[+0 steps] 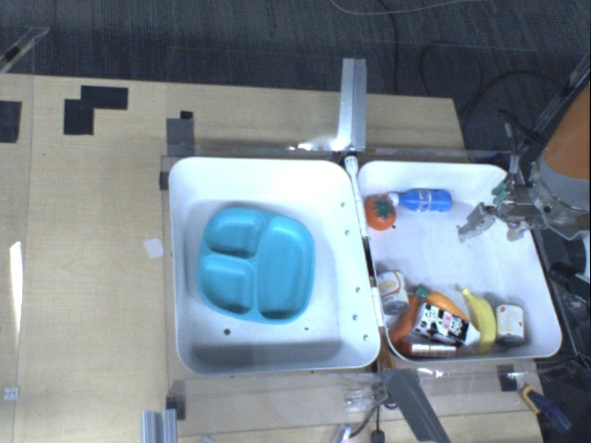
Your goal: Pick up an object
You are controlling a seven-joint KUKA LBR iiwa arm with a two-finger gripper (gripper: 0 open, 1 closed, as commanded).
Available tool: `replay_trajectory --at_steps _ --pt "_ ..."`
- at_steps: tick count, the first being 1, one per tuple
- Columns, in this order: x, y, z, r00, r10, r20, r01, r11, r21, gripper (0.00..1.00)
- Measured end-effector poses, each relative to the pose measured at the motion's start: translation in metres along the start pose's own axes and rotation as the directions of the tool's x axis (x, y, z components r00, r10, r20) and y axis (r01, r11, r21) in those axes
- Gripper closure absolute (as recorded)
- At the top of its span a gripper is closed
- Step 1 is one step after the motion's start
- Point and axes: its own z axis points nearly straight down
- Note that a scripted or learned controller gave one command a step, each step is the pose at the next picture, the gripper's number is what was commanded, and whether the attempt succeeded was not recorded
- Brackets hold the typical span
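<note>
Open and holding nothing, the end effector (495, 221) hangs at the right of the frame over the upper right part of the right bin (545, 289), its two fingers (475, 221) spread apart above bare white floor, with the grey arm (565, 169) and its orange band reaching in from the right edge. Going from the left of the frame, the pale wooden tabletop (83, 275) carries a few black marks (92, 107) at its upper left. Next comes the left bin (185, 187), and a blue divided plate (257, 263) lies flat near its middle, three compartments showing. A metal post (354, 104) stands upright at the top of the seam between the two bins. In the right bin, an orange-red round fruit (379, 211) sits in the upper left corner against the dividing wall, and a bottle (422, 200) with a blue body and white cap lies on its side just beside it, to its right, well left of the end effector. Along the lower edge of that bin lies a cluster of things: a small can (391, 287) at the left, an orange carrot-like piece (441, 300) beside it, a dark printed packet (438, 323) touching the carrot, then a banana (480, 315) lying lengthwise, and a second small can (510, 325) at the lower right, just beside the banana. All of these lie well apart from the end effector, below it in the frame. Dark carpet (231, 17) and a thin cable (434, 3) run across the top of the frame.
</note>
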Motion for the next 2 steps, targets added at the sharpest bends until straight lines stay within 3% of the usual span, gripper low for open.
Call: replay_trajectory --at_steps 1,2 --pt "0.039 -0.071 0.095 0.989 0.147 0.0 -0.147 0.989 -0.009 0.0" --pt "0.039 -0.068 0.083 0.989 0.146 0.0 -0.146 0.989 -0.018 1.0"
